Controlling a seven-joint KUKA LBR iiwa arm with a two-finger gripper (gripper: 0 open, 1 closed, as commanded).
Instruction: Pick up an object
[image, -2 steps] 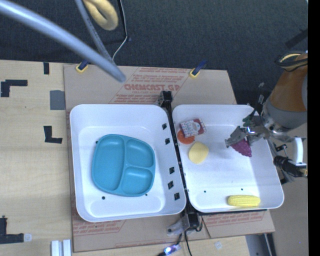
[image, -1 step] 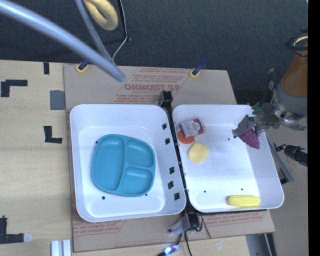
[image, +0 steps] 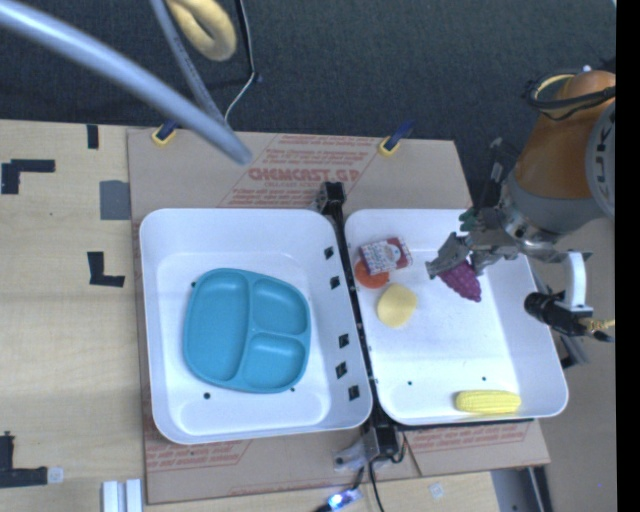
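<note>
Over the right bin (image: 530, 330), at its far right side, you see the jaws (image: 458, 258) of the grey arm, which comes in from the right with its orange band above the wrist. How far the jaws stand apart you cannot tell: the dark fingers blur together at this angle. Just below them and touching, or nearly so, lies a purple bunch of grapes (image: 464, 282); you cannot tell whether it sits between the fingers or merely beneath them on the bin floor.

To the left of the jaws, near the wall between the bins, you find a small red and white packet (image: 381, 257) resting on an orange piece (image: 370, 277). Just below these lies a yellow lemon-like fruit (image: 396, 305), apart from the grapes. Well away, at the near edge of the same bin, a yellow corn cob (image: 488, 402) lies on its side.

Your left bin (image: 165, 250) holds a blue divided plate (image: 246, 330) with three compartments, flat on the floor. Both bins rest on a brown cardboard sheet (image: 300, 165) on the table (image: 60, 330).
</note>
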